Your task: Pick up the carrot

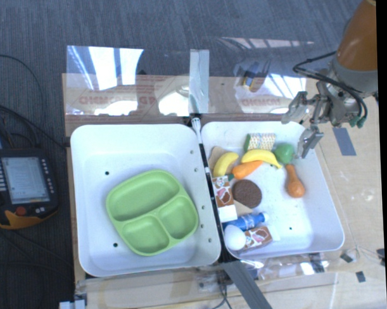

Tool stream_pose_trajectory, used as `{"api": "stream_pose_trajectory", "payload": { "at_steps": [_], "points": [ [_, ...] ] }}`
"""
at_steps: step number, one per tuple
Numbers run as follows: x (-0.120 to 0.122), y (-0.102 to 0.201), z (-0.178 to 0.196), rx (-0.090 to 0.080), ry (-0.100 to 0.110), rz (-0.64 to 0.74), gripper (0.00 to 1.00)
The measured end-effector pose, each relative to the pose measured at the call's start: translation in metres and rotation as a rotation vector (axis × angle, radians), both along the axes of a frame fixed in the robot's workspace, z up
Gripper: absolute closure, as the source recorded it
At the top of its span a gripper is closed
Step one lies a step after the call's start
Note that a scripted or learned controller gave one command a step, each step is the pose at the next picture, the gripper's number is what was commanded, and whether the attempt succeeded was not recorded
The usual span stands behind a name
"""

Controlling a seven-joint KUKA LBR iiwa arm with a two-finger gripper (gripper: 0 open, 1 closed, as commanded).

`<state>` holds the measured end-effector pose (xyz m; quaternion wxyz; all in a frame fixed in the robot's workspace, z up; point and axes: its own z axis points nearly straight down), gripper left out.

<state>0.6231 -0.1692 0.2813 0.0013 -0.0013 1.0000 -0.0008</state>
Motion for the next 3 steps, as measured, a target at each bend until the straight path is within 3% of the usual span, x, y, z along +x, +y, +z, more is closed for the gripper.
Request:
{"api": "stream_pose_trajectory", "payload": {
  "at_steps": [1,2,3],
  "points": [
    [-0.018,0.073,-0.132,0.005,0.013,0.073,0.00],
    [-0.017,0.070,-0.183,0.001,-0.018,-0.093,0.00],
    [-0.012,0.070,-0.170,-0.004,-0.036,-0.091,1.00]
  ]
}}
